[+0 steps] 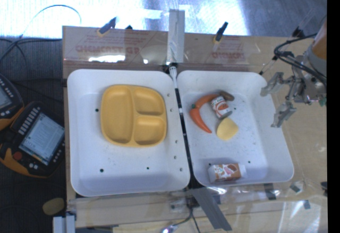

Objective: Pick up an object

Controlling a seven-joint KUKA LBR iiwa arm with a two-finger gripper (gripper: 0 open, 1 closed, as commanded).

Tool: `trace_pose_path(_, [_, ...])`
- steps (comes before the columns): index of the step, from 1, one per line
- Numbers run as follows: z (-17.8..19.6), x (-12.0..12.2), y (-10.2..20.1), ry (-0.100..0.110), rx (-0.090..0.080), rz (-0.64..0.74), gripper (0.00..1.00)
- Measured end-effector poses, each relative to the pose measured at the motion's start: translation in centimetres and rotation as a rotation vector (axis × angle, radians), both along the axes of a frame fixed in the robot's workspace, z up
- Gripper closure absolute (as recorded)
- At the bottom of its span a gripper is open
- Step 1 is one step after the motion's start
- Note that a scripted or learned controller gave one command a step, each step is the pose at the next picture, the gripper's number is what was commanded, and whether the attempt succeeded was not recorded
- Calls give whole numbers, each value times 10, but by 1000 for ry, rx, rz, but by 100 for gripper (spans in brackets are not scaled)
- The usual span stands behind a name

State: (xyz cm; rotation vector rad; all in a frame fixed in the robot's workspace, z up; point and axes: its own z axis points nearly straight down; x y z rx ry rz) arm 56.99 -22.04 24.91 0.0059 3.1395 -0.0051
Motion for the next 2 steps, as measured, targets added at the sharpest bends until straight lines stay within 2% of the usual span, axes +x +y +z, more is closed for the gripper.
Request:
trace_pose_path(1, [-155, 39, -4, -2, -2, -10, 0])
trace_pose_path(2, [-146, 40, -3, -4, -6, -7, 100])
